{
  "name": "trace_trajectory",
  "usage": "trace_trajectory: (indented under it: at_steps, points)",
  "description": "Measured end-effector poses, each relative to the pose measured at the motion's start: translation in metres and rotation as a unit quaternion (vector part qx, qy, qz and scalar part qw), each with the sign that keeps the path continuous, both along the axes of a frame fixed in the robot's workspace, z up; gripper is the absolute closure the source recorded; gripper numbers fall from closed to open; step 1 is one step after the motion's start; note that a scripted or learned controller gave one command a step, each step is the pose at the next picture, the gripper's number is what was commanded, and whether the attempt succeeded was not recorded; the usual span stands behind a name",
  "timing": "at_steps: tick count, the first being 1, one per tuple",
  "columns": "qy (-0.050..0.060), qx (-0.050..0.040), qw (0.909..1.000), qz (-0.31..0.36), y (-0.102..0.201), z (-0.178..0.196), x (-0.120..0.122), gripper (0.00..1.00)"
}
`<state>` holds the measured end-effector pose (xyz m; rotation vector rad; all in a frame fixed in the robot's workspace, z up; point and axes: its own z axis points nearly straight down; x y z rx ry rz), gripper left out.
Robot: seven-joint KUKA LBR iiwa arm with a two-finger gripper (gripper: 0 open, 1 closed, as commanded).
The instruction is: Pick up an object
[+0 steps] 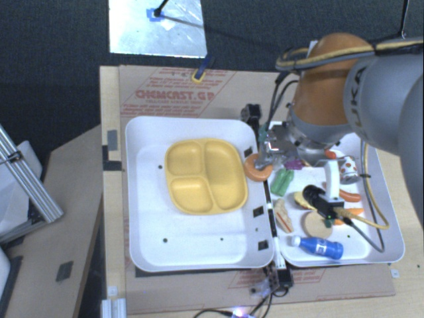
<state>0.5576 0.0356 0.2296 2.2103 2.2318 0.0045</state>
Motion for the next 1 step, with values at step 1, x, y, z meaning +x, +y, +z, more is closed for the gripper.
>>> trace_trajectory:
  at_steps: [1]
  points:
    - [0.002, 0.0005, 1.0, 0.0, 0.0612, -0.0099, -0.012, 1.0]
